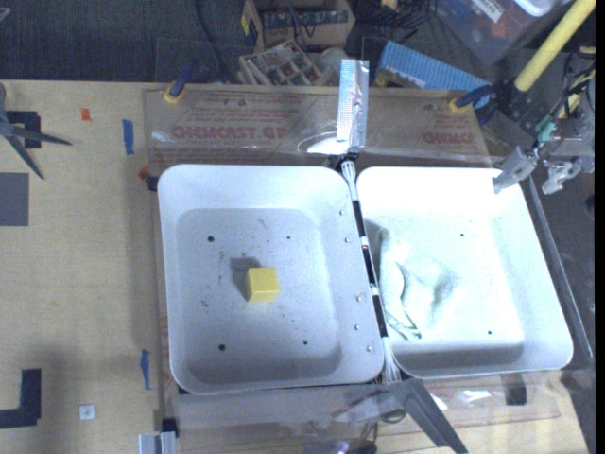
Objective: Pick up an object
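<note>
A small yellow cube (263, 284) sits on the floor of the left bin (189, 197), a little left of its middle. In the right bin (539, 282), a crumpled white cloth-like thing (416, 289) lies near the wall shared by the two bins. My gripper (517, 167) appears as a pale metal piece with cables behind it, over the far right corner of the right bin. It is far from both objects and nothing shows in it.
The two bins touch along a middle divider (364, 253). A clear plastic sheet (284, 126) and an upright metal strip (352, 102) stand behind them. A yellow pole (560, 34) slants at the top right. The wooden bench (76, 253) extends left.
</note>
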`<state>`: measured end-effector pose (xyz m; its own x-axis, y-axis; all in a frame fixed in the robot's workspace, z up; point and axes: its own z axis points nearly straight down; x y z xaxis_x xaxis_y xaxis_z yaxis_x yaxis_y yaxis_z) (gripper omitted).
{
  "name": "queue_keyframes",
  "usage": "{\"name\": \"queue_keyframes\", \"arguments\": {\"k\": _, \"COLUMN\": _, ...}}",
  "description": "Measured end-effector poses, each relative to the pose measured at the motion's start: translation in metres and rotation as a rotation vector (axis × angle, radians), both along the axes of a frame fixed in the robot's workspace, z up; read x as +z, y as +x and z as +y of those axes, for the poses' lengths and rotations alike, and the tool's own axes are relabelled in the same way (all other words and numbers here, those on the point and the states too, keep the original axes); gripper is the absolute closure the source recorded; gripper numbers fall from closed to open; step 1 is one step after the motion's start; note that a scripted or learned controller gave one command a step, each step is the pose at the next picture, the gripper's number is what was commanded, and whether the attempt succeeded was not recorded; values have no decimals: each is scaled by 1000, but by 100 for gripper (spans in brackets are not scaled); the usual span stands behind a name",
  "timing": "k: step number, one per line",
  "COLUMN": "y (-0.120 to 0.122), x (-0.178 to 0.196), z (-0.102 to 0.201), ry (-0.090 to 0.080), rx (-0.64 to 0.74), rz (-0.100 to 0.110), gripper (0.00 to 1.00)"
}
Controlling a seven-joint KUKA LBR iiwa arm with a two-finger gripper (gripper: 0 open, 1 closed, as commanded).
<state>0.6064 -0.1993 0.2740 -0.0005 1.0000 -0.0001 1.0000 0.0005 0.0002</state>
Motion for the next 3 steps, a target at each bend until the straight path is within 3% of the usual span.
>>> {"name": "queue_keyframes", "arguments": {"k": 1, "y": -106, "x": -185, "z": 23, "ry": -2, "rx": 80, "rz": -9, "gripper": 0}}
{"name": "queue_keyframes", "arguments": {"k": 2, "y": -105, "x": -175, "z": 22, "ry": -2, "rx": 76, "rz": -15, "gripper": 100}}
{"name": "queue_keyframes", "arguments": {"k": 3, "y": -128, "x": -169, "z": 28, "ry": 0, "rx": -313, "rz": 1, "gripper": 100}}
